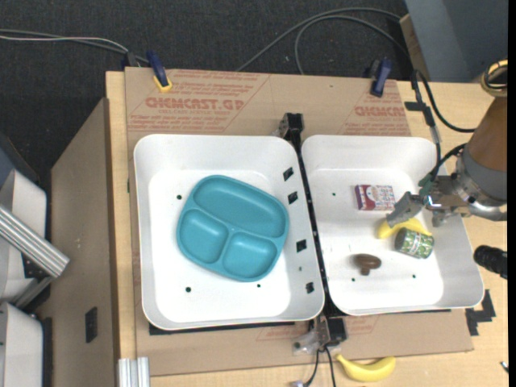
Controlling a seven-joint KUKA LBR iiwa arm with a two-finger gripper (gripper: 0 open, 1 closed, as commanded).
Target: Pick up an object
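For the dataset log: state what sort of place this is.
Most likely a robotics lab bench set up for grasping trials. Two white bins sit on a clamped board, a grey arm's claw reaches over toy-like items such as a green can, and cables trail across the floor.

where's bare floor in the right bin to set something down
Free: the right bin floor along its left side, and the front strip below the brown piece. Crowded: the right half, where the small carton, yellow item, green can and claw cluster.

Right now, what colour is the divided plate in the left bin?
Teal blue; the divided plate shows best in the camera view.
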